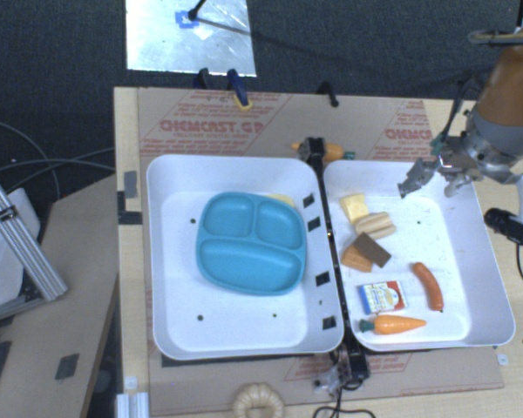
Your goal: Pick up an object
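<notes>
Gripper point(434, 179) at upper right of the frame, fingers spread apart and gripping nothing, above the right bin point(471, 233), carrot point(399, 325) at lower right, blue plate point(251, 242) in left bin point(170, 233)

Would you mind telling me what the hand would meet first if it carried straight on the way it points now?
Probably the bare floor of the right bin: the hand points down over its upper part, right of the yellow block. Depth is unclear.

Claw point(435, 178) above right bin point(497, 273)
</notes>
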Motion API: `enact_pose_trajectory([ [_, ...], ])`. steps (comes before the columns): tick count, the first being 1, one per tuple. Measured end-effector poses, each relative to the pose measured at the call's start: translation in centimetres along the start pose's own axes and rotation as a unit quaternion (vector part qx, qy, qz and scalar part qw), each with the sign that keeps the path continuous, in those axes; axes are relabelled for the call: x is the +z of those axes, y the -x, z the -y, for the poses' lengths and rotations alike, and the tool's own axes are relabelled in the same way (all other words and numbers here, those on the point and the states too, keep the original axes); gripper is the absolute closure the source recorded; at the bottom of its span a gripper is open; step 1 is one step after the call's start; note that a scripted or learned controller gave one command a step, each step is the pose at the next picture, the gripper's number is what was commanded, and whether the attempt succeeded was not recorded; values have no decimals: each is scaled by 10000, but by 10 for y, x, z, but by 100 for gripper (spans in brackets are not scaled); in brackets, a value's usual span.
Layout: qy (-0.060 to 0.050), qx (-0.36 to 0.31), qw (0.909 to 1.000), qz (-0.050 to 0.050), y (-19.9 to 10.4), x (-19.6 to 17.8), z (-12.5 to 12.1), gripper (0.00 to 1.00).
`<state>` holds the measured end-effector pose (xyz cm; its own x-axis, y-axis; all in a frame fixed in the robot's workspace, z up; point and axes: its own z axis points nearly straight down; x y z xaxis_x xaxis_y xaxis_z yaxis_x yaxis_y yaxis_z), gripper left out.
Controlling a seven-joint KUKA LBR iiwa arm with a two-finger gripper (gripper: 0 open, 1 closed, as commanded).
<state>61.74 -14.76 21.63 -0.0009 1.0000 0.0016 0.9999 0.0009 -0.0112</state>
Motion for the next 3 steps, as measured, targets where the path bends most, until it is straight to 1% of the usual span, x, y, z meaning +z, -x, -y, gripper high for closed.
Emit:
enact_pose_trajectory([
  [1, 63, -12, 10000, 8, -1, -8, -2, 0],
  [2, 48, -1, 10000, 9, 6, 44, 5, 0],
  [3, 52, -7, 10000, 8, 3, 105, 0, 0],
])
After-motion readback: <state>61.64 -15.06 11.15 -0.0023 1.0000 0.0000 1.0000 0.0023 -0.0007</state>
